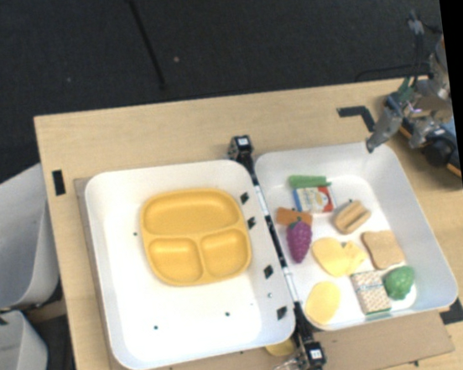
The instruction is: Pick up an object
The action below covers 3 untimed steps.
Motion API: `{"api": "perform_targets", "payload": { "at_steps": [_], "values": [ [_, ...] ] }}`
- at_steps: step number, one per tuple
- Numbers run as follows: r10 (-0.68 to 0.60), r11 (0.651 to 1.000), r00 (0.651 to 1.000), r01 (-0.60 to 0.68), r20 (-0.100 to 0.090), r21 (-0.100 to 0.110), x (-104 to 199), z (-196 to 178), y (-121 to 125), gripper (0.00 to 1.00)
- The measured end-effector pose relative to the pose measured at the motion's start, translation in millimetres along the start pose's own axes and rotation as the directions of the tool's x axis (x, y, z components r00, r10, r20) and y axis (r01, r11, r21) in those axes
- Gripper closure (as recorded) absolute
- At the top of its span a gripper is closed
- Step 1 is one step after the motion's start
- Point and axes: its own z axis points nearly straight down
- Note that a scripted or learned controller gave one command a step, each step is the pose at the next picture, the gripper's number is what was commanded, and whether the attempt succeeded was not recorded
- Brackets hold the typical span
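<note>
Jaws [375, 134] hover above right bin's [418, 223] far rim; labels unreadable.

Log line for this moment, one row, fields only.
phase: pre-grasp | gripper: above right bin's far right corner, holding nothing | items: all in right bin | left bin: yellow tray

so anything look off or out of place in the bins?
One thing: a small yellow object lies on the bench just past the near edge of the bins, by the divider. The yellow tray and the toy food sit inside their bins.
</note>
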Motion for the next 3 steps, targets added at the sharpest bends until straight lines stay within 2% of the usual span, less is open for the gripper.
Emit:
{"api": "perform_targets", "payload": {
  "at_steps": [1, 2, 3],
  "values": [
    [0.002, 1.000, 1.000, -0.002, 0.002, 0.002, 23, -17, -4, 0.00],
    [-0.006, 1.000, 1.000, 0.006, 0.003, 0.000, 24, -28, -3, 1.00],
    [0.001, 1.000, 1.000, -0.001, 0.001, 0.003, -8, 7, -47, 1.00]
  ]
}}
